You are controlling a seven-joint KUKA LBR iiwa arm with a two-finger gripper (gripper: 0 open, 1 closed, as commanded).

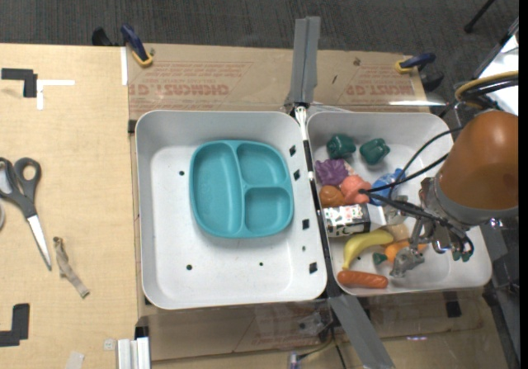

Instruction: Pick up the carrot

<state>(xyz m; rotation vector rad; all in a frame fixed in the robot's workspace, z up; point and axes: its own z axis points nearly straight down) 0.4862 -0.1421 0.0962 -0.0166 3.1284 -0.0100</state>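
The carrot [361, 279] lies flat in the right bin [429, 122], at the edge nearest the camera, close to the wall between the two bins. It is long and orange-red. The yellow banana [365, 244] curves just behind it.

The arm comes in over the right bin's far-right side, and its orange band [487, 159] sits high above the bin. The jaws [403, 264] hang low in the bin, just to the right of the carrot and a little behind it. They are over a small orange and green toy [393, 253] beside the banana. I cannot tell if the jaws are wide or narrow, because wires and metal parts cover them. The carrot is not between them.

Behind the banana sits a small black and white box [346, 216]. Farther back are an orange toy [331, 195], a pink toy [355, 187], purple grapes [332, 169] and two dark green toys [340, 145].

In the left bin [157, 219] lies a teal plate [242, 188] with three sections. Scissors [25, 202] lie on the table [66, 144], far left of that bin.
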